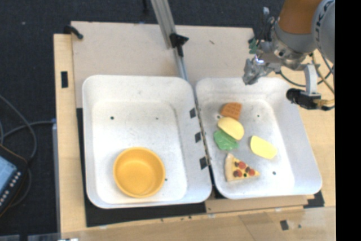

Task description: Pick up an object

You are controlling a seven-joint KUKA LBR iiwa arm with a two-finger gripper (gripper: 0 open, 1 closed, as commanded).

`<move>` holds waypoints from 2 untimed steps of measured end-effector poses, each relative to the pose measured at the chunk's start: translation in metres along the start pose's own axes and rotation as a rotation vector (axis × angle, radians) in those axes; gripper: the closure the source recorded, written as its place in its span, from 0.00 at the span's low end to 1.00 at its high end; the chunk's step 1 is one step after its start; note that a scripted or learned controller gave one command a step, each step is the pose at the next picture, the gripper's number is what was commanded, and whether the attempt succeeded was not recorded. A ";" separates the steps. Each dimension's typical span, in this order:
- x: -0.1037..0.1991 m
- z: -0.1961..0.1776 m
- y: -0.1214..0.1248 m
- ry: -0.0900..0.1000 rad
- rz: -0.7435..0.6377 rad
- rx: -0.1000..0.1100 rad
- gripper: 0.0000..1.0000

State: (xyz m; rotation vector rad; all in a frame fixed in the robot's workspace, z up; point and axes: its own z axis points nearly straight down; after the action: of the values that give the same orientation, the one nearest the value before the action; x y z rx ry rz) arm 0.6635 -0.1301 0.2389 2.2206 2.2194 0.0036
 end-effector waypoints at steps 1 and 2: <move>0.048 0.009 -0.022 0.000 -0.006 0.004 1.00; 0.098 -0.004 -0.048 0.002 -0.008 0.002 1.00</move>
State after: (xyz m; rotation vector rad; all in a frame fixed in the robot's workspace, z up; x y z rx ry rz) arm 0.6160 -0.0319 0.2426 2.2139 2.2301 0.0038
